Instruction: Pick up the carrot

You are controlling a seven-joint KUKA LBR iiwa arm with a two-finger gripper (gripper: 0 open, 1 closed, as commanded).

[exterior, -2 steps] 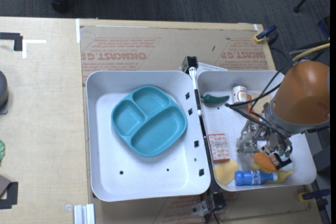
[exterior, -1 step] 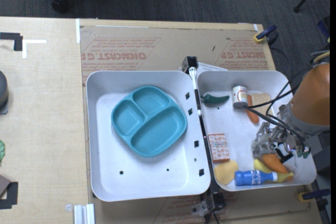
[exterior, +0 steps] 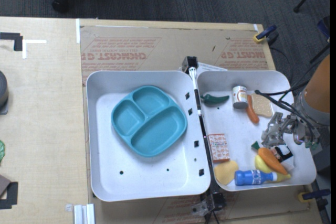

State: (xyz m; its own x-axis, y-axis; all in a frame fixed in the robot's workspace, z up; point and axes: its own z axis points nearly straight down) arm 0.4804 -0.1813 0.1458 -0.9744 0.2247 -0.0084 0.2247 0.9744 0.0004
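Nearest to us, along the front wall of the right bin, we see a blue bottle lying on its side, with a yellow chip-shaped piece just to its left. The carrot lies right behind the bottle, orange with a green top at its left end, slanting down toward the right and resting against a yellow banana-like piece. Our claw hangs just above the carrot's green end, and we cannot tell whether it is spread or pressed together; nothing shows between its tips. Farther back in the same bin we see a small red box, a second orange stick beside a slice of bread, a small can and a dark green pepper. In the left bin a blue divided plate lies flat. Both bins sit on brown cardboard on the tabletop.
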